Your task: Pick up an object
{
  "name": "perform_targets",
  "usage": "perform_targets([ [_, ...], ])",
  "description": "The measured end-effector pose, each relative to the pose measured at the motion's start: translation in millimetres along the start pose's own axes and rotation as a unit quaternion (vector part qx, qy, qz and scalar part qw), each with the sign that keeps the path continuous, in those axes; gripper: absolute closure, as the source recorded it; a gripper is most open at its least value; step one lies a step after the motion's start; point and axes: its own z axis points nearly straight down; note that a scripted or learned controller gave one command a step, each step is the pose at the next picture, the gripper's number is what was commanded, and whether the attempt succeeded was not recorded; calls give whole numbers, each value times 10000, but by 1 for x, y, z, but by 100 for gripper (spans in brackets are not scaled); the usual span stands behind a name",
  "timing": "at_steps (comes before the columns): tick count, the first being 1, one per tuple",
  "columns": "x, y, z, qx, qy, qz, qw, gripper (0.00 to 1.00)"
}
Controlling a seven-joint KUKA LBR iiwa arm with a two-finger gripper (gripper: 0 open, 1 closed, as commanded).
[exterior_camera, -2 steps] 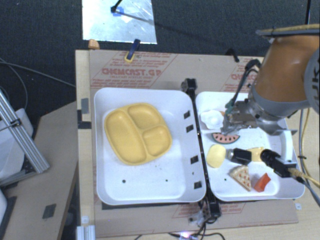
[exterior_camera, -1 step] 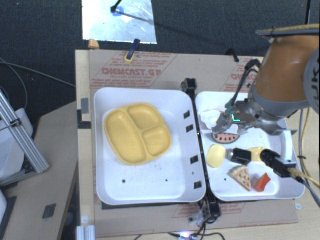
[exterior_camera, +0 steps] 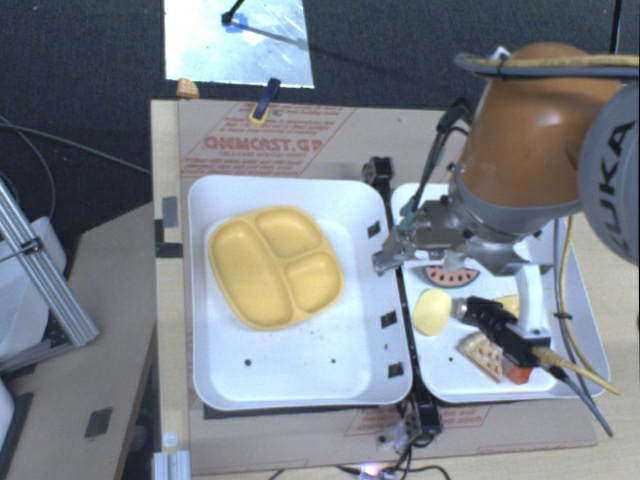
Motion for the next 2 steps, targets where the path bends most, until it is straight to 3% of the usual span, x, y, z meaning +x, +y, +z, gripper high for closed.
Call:
perform_targets([
  [1, -5, 1, -9, -1, -10, 31, 10000, 100],
  [2, 26, 1, -25, 17, -11, 28, 10000, 100],
])
